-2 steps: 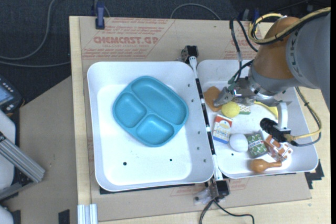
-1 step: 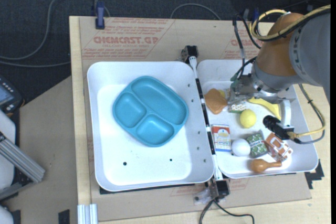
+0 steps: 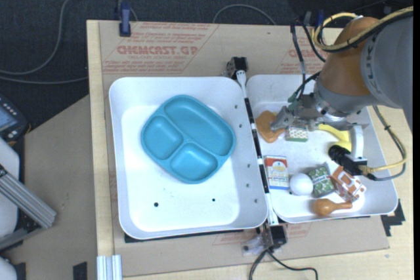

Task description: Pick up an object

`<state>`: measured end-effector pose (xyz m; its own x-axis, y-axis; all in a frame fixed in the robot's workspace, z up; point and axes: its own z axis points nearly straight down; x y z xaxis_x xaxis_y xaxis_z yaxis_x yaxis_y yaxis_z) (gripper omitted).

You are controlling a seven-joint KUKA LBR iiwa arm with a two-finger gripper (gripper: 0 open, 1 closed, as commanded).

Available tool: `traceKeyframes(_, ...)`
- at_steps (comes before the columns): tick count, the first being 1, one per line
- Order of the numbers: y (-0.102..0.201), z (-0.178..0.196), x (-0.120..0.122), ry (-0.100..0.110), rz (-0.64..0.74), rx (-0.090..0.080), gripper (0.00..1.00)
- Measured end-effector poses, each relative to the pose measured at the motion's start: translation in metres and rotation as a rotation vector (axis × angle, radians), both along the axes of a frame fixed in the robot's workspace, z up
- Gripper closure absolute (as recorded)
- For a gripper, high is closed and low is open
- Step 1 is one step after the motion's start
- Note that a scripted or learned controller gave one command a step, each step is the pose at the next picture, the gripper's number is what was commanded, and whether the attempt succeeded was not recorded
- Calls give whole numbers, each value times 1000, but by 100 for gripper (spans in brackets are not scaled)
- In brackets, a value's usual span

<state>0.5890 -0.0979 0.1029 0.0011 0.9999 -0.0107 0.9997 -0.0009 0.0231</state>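
Note:
My gripper (image 3: 294, 118) hangs low over the upper left part of the right bin (image 3: 377, 203). Just left of it lies an orange, guitar-shaped toy (image 3: 266, 126). A small green and white packet (image 3: 296, 134) sits directly below the gripper tip, and a yellow banana (image 3: 338, 135) lies to its right, partly under the arm. Whether anything is held cannot be made out.
Lower in the right bin are a red and white box (image 3: 277, 172), a white ball (image 3: 301, 185), a green packet (image 3: 320, 180), a checkered item (image 3: 348, 184) and a brown gourd shape (image 3: 328, 206). A blue divided plate (image 3: 188, 138) lies in the left bin (image 3: 131, 206).

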Motion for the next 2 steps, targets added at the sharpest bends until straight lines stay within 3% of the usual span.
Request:
traceKeyframes(1, -25, -16, 13, 19, 0, 12, 0)
traceKeyframes(2, -25, -5, 13, 15, 1, 9, 100)
